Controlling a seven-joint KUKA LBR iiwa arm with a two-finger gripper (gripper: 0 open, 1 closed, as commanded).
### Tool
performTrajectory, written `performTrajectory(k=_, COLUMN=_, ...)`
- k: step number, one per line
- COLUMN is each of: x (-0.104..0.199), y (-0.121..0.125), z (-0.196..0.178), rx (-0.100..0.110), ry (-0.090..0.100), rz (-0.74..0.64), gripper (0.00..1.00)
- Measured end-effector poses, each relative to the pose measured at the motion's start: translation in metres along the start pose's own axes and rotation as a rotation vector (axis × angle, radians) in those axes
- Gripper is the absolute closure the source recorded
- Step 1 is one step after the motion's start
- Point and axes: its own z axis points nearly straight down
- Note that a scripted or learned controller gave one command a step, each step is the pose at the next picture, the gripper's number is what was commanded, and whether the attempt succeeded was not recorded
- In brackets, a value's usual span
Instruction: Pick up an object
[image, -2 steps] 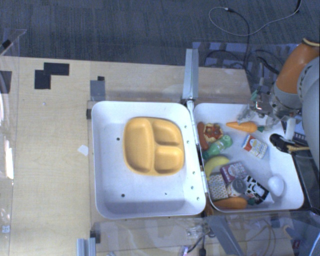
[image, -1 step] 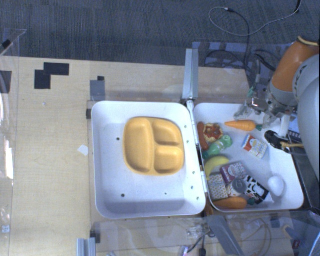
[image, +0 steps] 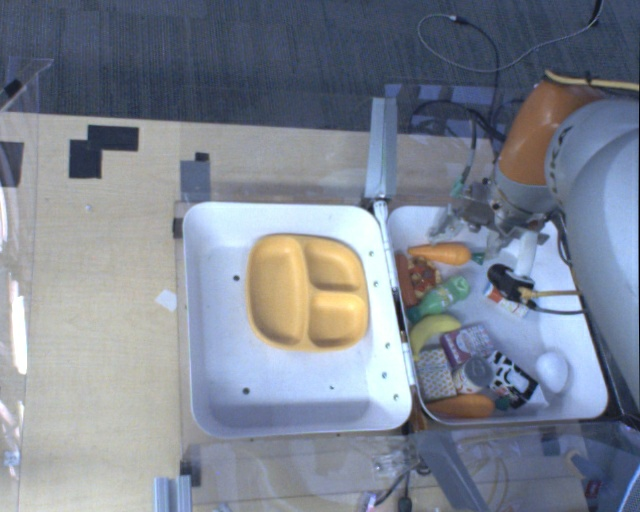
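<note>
The two-finger gripper (image: 478, 212) hovers at the right white bin's (image: 600, 400) far end. A long orange plastic carrot (image: 441, 254) lies just toward the camera from it, long axis crosswise. Its grip state I cannot tell.

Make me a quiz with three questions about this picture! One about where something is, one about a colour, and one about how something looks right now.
1. Where is the yellow tray?
A. left bin
B. right bin
C. on the bench outside

2. What colour is the carrot?
A. blue
B. orange
C. white

3. The right bin is
A. tipped over
B. covered by a lid
C. crowded with toys

Answers: 1 A, the tray lies in the left bin. 2 B, the carrot looks orange. 3 C, many small things fill it, under the tool.
</note>
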Motion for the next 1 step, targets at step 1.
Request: performTrajectory(k=1, x=-0.0342, y=0.0009, z=0.0214, rx=0.006, ry=-0.002, rz=0.121, gripper=0.0)
